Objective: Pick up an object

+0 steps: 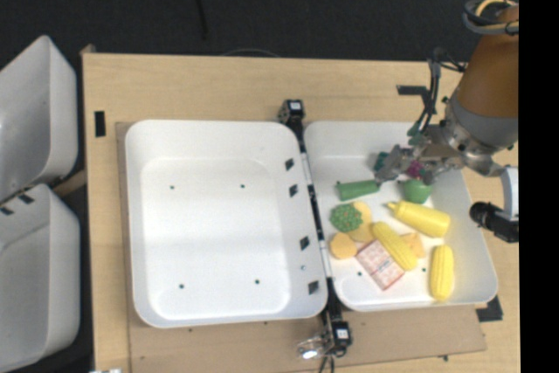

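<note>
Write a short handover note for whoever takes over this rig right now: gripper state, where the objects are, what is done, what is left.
Gripper: low over the upper part of the right bin, near the green cylinder; nothing seen between its fingers, and whether they are open or shut cannot be told.
Objects, all in the right bin: green cylinder, broccoli piece, mustard bottle, two corn cobs, pink packet, orange round piece, a green item by the gripper.
Done: arm is over the pile.
Left: grasp one object and lift it.

Even overhead light, bright white bins (210,144), soft focus, faint shadows
</note>
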Robot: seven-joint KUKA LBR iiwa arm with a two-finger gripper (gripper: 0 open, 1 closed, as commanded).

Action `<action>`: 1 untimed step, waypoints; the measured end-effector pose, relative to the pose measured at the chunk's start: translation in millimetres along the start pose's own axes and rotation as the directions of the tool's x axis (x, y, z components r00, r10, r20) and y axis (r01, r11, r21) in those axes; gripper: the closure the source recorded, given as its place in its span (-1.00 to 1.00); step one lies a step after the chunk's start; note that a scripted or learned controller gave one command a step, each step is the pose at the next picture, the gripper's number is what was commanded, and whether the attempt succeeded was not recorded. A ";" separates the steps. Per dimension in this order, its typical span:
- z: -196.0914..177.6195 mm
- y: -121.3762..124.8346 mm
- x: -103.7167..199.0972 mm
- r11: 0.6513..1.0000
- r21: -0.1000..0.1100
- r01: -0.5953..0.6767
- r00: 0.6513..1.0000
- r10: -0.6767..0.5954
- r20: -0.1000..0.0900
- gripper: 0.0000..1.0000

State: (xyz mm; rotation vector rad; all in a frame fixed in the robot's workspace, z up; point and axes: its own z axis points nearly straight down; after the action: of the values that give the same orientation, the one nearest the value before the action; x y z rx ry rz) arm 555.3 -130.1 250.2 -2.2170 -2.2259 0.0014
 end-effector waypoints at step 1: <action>46.2 38.5 89.8 1.000 0.002 0.008 1.000 -0.008 -0.003 -1.00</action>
State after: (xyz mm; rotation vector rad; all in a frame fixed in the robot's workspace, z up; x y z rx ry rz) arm 593.4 -40.2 203.9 -2.2050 -2.2321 0.0003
